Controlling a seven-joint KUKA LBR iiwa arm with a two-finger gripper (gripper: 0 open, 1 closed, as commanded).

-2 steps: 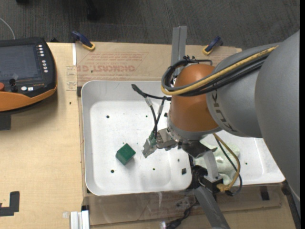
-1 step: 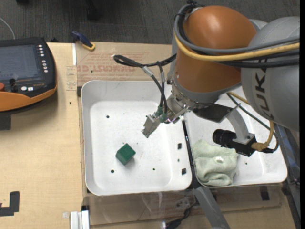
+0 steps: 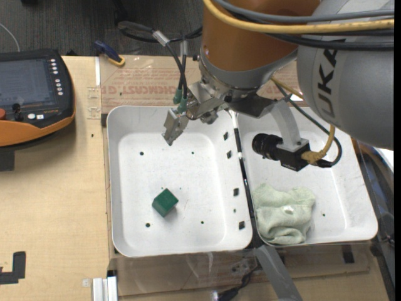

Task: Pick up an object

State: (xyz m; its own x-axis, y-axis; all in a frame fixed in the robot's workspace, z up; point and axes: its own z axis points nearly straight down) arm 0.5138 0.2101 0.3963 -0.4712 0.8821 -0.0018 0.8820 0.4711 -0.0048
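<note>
A small green cube (image 3: 165, 202) lies on the floor of the left white bin (image 3: 125, 231), towards its front left. My gripper (image 3: 172, 130) hangs over the back middle of that bin, well above and behind the cube and apart from it. Its fingers look shut with nothing between them. The big grey and orange arm covers the top right of the view.
A crumpled pale green cloth (image 3: 285, 213) lies at the front of the right bin (image 3: 357, 224). A black cylindrical part (image 3: 269, 146) on the arm hangs over that bin. An orange and black teach pendant (image 3: 31, 99) rests on the bench at the left.
</note>
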